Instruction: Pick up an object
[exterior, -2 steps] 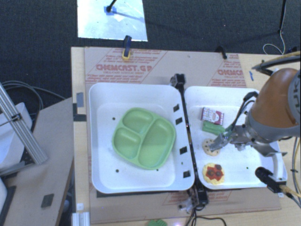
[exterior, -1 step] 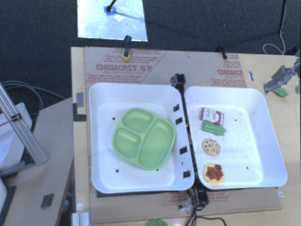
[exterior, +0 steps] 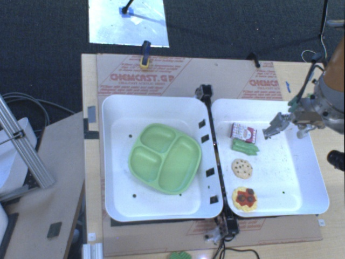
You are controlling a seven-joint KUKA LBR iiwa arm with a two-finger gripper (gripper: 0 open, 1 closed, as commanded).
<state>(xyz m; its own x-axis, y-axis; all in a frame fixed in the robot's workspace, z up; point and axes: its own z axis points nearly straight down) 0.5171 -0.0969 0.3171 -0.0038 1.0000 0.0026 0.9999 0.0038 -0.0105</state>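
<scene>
Rightward, the jaws (exterior: 274, 128) hang over the right bin (exterior: 307, 171), seemingly open and holding nothing; just left lie a small red-and-white carton (exterior: 243, 133), green bean pod (exterior: 245, 147), cookie (exterior: 242, 169), pizza (exterior: 245, 198).

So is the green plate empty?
Empty. The green plate lies flat in the left bin, all three compartments bare.

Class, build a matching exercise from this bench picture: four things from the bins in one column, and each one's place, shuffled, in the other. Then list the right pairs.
Things
1. green divided plate
2. cookie
3. small pizza
4. red and white packet

Places
A. nearest the right bin's front edge
B. in the left bin
C. right bin, farthest back of the four items there
D. right bin, between the green pod and the pizza

Pairs: 1-B, 2-D, 3-A, 4-C
</scene>
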